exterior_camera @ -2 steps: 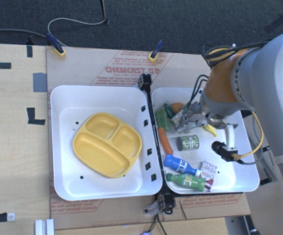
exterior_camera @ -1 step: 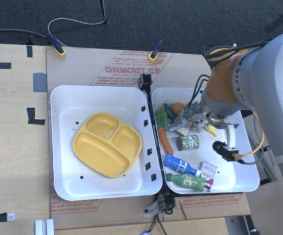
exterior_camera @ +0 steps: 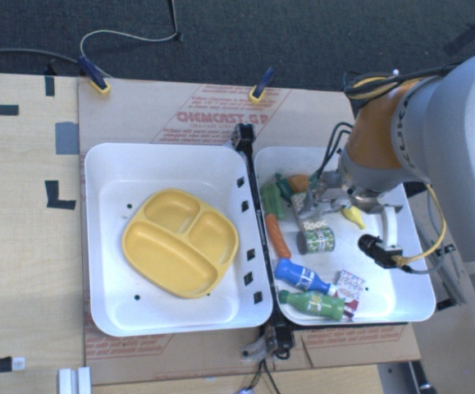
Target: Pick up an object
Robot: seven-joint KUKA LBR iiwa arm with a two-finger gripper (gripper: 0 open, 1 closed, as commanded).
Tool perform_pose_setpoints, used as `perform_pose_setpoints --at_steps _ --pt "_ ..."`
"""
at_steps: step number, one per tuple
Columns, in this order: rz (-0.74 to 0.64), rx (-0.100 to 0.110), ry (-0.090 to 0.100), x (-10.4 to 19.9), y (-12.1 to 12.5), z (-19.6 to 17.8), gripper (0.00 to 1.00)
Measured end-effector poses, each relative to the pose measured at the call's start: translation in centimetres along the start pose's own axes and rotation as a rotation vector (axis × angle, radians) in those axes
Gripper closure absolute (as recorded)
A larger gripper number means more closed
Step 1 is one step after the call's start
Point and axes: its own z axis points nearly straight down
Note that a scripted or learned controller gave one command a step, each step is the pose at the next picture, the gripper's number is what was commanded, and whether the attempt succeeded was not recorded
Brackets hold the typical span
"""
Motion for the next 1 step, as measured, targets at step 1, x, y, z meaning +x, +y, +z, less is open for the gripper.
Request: perform_pose_setpoints --at_steps 1 --pt "0.000 0.000 0.000 0.00 0.00 0.01 0.00"
